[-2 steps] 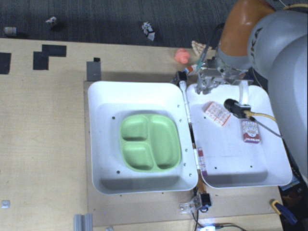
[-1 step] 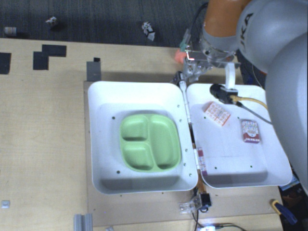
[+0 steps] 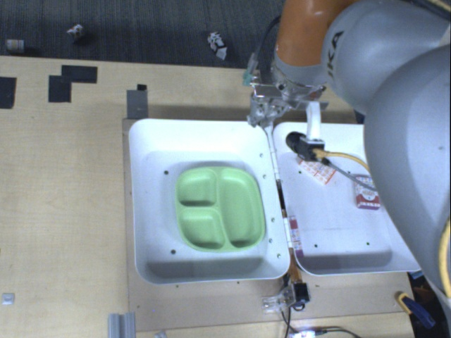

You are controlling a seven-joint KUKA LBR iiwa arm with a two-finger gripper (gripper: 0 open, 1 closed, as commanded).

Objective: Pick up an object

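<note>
Grey arm (image 3: pixel 394 83) is seen reaching over the right bin (image 3: pixel 338 238) on the counter (image 3: pixel 63 210). A green divided tray (image 3: pixel 220 207) lies in the left bin (image 3: pixel 151 160). The gripper (image 3: pixel 271 111) hangs at the bins' far edge; its grip cannot be told. Small packets (image 3: pixel 366 193) lie in the right bin.

1 fixed overhead camera — slanted, over both bins (image 3: pixel 141 189)
</note>
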